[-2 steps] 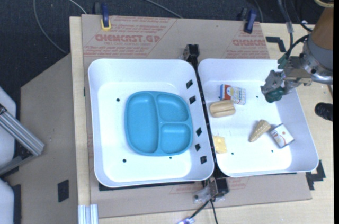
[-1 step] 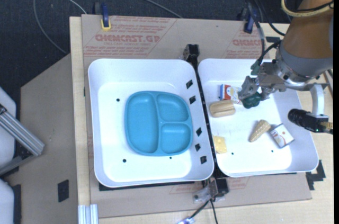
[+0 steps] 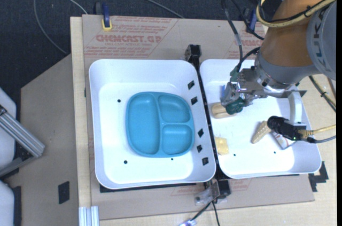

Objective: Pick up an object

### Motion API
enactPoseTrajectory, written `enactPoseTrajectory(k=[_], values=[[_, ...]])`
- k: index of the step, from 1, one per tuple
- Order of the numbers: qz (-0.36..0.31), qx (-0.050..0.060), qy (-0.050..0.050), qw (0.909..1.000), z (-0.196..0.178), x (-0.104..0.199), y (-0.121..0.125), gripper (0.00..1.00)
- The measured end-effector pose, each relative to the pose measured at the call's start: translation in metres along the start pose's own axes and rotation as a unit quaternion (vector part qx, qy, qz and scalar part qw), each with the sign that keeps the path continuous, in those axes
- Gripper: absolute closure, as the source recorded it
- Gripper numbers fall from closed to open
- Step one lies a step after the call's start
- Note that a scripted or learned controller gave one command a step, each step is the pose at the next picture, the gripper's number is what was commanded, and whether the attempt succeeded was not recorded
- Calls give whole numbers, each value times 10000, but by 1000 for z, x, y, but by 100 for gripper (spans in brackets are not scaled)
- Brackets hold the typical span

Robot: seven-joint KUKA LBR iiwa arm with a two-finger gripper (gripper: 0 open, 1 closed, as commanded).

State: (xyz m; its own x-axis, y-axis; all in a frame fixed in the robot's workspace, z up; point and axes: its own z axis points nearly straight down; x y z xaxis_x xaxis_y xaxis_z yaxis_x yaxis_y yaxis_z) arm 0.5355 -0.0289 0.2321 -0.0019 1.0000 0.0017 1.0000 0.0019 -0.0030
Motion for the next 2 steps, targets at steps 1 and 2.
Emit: enactPoseTrajectory(k=[1,2], values=[[-7,0,2,10000,-2,60,-13,100],[-20,-11,4,10000,-9,115,-24,100]])
